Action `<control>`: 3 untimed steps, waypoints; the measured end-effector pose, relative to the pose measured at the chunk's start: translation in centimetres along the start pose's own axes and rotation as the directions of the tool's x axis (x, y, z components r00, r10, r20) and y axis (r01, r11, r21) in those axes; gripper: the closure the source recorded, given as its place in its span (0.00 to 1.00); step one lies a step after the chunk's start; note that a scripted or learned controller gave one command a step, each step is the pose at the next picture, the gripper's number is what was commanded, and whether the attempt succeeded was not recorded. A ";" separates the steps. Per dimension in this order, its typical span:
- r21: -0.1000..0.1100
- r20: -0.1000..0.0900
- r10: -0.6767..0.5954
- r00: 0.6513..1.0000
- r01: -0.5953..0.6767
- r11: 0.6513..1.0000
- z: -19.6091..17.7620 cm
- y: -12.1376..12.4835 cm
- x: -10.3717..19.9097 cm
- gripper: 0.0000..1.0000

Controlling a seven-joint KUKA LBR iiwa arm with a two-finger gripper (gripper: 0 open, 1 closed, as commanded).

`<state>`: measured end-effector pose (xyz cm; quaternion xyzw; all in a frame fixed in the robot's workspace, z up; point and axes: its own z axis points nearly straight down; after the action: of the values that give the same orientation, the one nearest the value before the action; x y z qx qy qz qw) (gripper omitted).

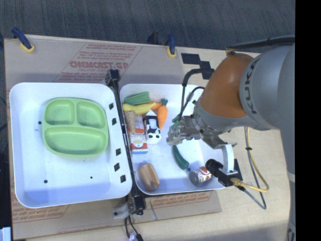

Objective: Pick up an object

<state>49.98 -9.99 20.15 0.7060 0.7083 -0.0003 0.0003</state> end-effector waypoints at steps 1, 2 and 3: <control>0.000 0.000 -0.001 1.000 0.001 1.000 0.0 0.0 0.0 0.00; -0.004 -0.001 -0.003 1.000 0.003 1.000 10.7 5.9 0.7 0.00; -0.006 0.001 -0.006 1.000 0.006 1.000 9.5 6.0 0.6 1.00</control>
<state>56.01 -9.33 10.67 0.7037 0.7105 0.0016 0.0025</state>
